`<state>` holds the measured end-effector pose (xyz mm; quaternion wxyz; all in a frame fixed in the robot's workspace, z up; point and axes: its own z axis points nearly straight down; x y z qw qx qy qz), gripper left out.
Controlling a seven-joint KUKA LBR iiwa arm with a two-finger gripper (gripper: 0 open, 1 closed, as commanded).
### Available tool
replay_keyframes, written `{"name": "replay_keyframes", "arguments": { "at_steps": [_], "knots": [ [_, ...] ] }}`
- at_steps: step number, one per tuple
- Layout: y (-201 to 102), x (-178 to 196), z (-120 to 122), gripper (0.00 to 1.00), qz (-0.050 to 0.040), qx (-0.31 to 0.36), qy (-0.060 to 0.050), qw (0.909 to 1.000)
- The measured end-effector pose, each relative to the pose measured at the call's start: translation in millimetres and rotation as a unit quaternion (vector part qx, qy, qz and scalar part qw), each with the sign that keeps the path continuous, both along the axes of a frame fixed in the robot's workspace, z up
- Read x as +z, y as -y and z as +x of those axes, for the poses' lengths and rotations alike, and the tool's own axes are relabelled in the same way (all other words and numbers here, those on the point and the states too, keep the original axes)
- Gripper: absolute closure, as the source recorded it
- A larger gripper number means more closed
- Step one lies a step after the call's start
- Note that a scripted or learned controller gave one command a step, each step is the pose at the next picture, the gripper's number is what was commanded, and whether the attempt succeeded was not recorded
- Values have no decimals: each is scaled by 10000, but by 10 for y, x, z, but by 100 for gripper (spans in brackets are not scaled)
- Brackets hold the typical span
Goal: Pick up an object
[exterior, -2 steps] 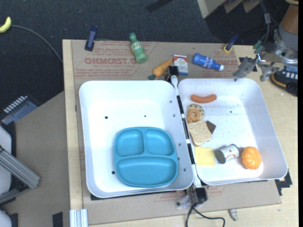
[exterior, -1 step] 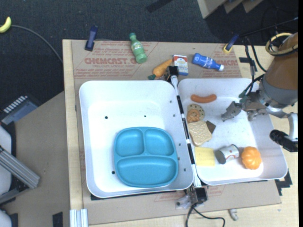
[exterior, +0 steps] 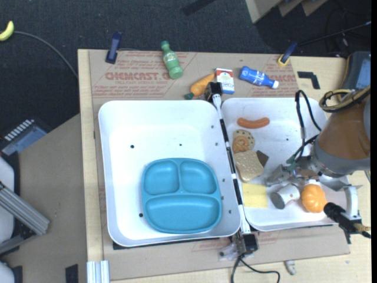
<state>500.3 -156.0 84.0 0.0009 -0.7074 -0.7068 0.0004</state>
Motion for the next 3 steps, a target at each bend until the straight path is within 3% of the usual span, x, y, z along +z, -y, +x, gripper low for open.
{"name": "replay_keyframes", "arguments": {
  "at_steps": [1, 2, 3],
  "knots": [
    [1, 102, 8, 100, -6, -4, 17, 10000],
    [0, 100, 7, 0, -5, -4, 15, 10000],
    [-652, 6, -214, 0, 5, 11, 3, 10000]
  ]
}}
